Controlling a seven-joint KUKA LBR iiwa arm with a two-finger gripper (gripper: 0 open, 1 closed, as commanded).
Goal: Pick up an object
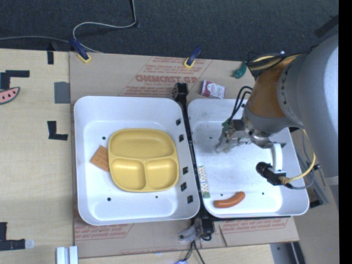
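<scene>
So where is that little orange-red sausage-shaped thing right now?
The orange-red sausage-shaped toy lies in the right white bin, near its front edge, well below the gripper.

The grey arm's two-finger gripper (226,142) hangs low over the right shallow white bin (286,205), where an orange-red sausage (229,201) lies; a yellow divided plastic tray (144,159) covers a tan cracker (100,158) in the left white bin (91,202)

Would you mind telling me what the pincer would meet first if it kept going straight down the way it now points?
Most likely the bare white floor of the right bin: the pincer points down over its upper left part, with no object visibly beneath it. Depth is hard to judge in this slanted view.
</scene>
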